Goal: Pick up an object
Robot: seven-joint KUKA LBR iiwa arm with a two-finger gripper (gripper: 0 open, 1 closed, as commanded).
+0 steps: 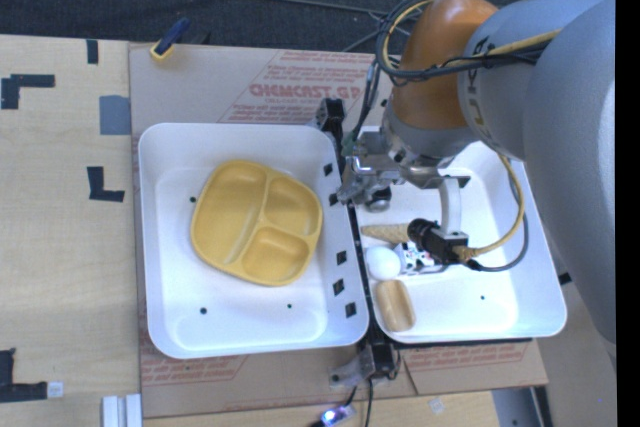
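Grey and orange, the arm reached in from the right, and its gripper [367, 187] hung over the seam where the 2 white bins met on the worktop [60, 215], at the far left corner of the right bin [520, 310]. I could not tell from my feed whether it was open or closed, because the wrist body hid that, and I saw nothing held. 3 candidates lay along that bin's left wall, on the camera side of the gripper: a pale cone [386, 233] on its side, a white ball [382, 262] just beside it, and a tan bread-shaped piece [393, 305] nearest the front rim. A yellow divided plate [258, 220] sat in the left bin [160, 215], and I judged it too broad and flat for a narrow pinch. The step in hand looked to me like lining up over a target before descending. To do it well, I would have moved off the seam and fully into the right bin, so the dividing walls could not catch the tool. I would have chosen the tan piece and closed across its short width. The ball seemed likely to roll and the cone's taper likely to slip. With all 3 so close together, an off-centre descent risked nudging a neighbour.
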